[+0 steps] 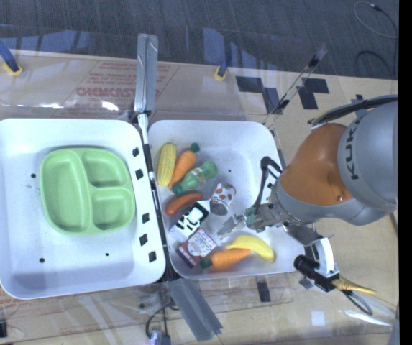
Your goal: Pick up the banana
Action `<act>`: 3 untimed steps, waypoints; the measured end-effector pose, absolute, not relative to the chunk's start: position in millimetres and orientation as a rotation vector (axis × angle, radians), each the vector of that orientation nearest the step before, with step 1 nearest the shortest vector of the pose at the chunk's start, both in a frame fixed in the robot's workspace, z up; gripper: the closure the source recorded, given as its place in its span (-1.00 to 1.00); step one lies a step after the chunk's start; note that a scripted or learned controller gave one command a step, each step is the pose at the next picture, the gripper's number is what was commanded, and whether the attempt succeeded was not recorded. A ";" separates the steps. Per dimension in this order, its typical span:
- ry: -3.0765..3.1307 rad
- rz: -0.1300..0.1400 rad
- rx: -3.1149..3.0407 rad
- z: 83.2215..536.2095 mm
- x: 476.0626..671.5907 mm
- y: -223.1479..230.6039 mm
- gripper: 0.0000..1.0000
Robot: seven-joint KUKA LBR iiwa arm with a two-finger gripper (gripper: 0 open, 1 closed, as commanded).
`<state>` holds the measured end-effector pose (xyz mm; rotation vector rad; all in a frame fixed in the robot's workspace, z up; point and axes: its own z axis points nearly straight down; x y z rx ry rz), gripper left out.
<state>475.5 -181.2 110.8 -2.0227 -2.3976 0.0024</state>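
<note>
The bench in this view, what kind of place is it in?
Probably a robotics lab, set up for pick-and-place trials: a grey and orange arm reaches over two white bins, the right bin holds toy food such as a banana, and taped plastic sheeting covers the bench.

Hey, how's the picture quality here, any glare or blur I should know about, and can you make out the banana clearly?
Camera view: even overhead light, soft shadows only. Glare streaks on the clear sheeting behind the bins. The banana is reasonably sharp, yellow against the white right bin. The gripper just above it is small and slightly blurred, so its state is unclear. The green tray reads cleanly.
</note>
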 end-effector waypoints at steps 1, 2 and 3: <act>-2.441 0.000 -1.974 91.3 476.5 -210.0 -1.00; -2.590 0.000 -1.771 105.1 476.6 -121.9 -1.00; -2.641 0.000 -1.700 91.7 476.6 -206.0 -1.00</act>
